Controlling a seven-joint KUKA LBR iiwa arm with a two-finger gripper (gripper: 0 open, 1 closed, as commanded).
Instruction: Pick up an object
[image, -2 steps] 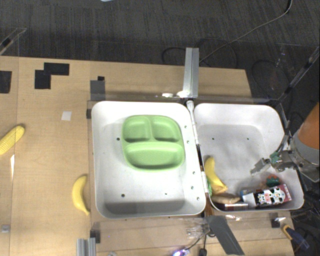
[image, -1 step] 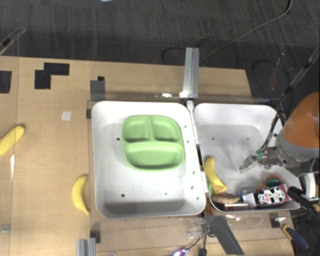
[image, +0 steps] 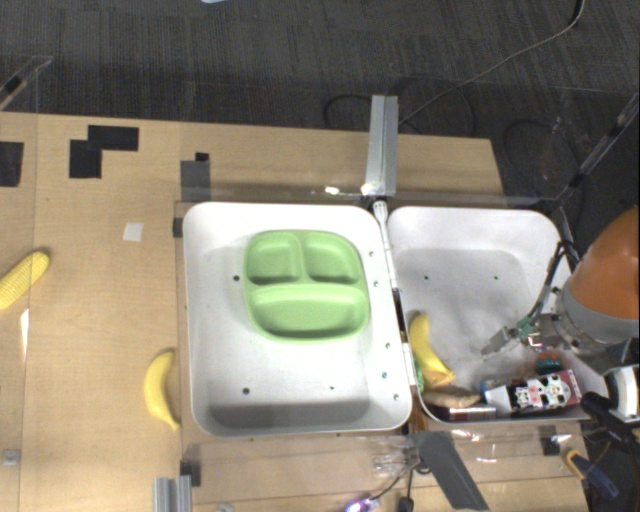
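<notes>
The right bin (image: 470, 240) holds a yellow banana (image: 426, 352) against its left wall. A brown stick-like item (image: 455, 400) and a small colourful box (image: 540, 392) lie along its front wall. My gripper (image: 518, 337) hangs low over the right part of this bin, just above the box and right of the banana. The grey arm with its orange band (image: 608, 272) rises behind it at the right. Nothing is visibly held. The left bin (image: 210, 330) holds a green divided plate (image: 303, 283).
On the bench left of the bins lie a second banana (image: 160, 388) and a yellow corn cob (image: 22, 280). A metal post (image: 381, 145) stands behind the wall between the bins. Cables run along the back right.
</notes>
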